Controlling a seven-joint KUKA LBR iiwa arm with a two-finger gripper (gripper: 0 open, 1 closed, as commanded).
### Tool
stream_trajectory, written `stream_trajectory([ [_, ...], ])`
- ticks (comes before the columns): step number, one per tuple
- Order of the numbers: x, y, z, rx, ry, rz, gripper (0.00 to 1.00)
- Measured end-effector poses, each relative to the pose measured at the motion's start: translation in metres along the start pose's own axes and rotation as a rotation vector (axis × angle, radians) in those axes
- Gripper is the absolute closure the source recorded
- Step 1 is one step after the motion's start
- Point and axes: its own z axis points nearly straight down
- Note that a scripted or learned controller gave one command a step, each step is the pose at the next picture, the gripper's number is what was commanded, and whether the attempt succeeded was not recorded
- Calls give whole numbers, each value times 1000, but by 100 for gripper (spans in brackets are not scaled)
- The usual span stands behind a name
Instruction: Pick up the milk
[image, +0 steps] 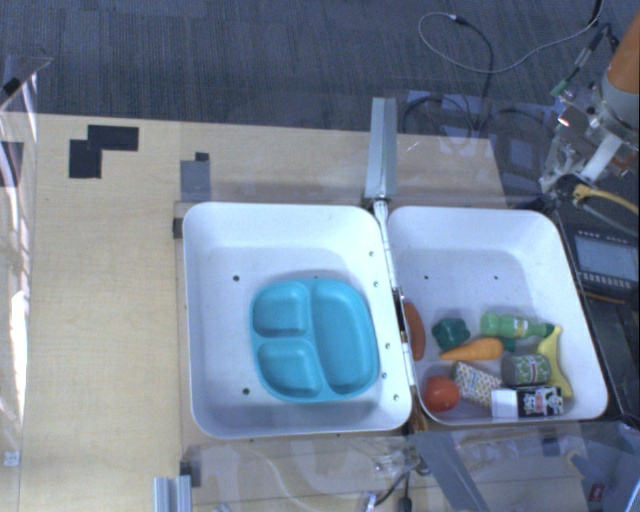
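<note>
The arm was at the far right corner of the scene, above the bench and outside both bins. Its gripper (575, 165) hung near the far right corner of the right bin (470, 235), well apart from the toys; whether the pincer was apart or together, I cannot tell.

The milk (528, 402), a small white carton with black marks, lay on its side at the near edge of the right bin. Just beside it were a grey can (525, 369), a banana (556, 360) and a patterned packet (475, 380). A tomato (441, 393) lay to the left, and a carrot (472, 350), a green pepper (450, 331) and a green bottle (513, 326) lay farther back.

In the left bin (230, 250) rested a blue divided tray (313, 338)
</note>
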Motion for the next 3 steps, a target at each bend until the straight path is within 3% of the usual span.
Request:
stream_trajectory([
  [2,4,2,-25,-13,4,-15,100],
  [3,-21,1,-16,30,-7,-63,100],
])
